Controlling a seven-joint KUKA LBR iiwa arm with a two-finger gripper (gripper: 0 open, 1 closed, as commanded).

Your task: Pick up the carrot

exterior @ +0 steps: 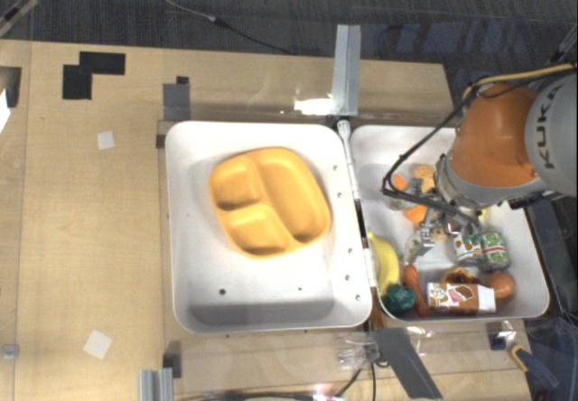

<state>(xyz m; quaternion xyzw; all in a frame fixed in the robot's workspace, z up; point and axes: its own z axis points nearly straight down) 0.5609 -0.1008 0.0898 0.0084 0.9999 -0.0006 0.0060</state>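
Hovering over the carrot (412, 279), the pincer (423, 239) looks blurred, its state impossible to tell

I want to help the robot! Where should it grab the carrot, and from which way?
Probably around its upper half, coming straight down from above. The carrot lies in the right bin, squeezed between the banana and the bottle, with a green vegetable at its lower end. The sides are crowded, so the top looks freest. The gripper hangs just above it.
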